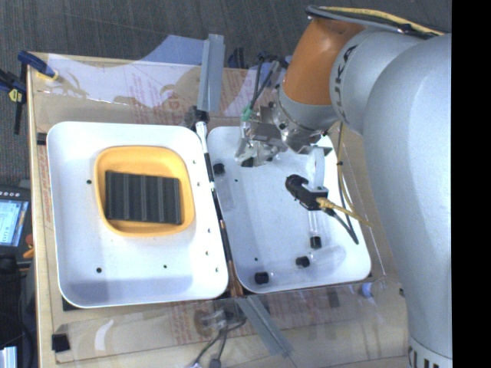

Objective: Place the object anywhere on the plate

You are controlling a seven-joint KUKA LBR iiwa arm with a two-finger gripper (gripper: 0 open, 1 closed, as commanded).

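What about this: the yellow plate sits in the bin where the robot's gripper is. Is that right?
No. The camera view shows the yellow plate in the left bin, while the gripper is over the right bin.

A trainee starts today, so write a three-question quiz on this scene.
1. True or false: the dark ridged block lies on the yellow plate.
2. The tool hangs over: A) the plate B) the right bin C) the bench outside the bins.
3. Fill in: the plate sits in the ____ bin.
Key: 1 true; 2 B; 3 left, the left bin.
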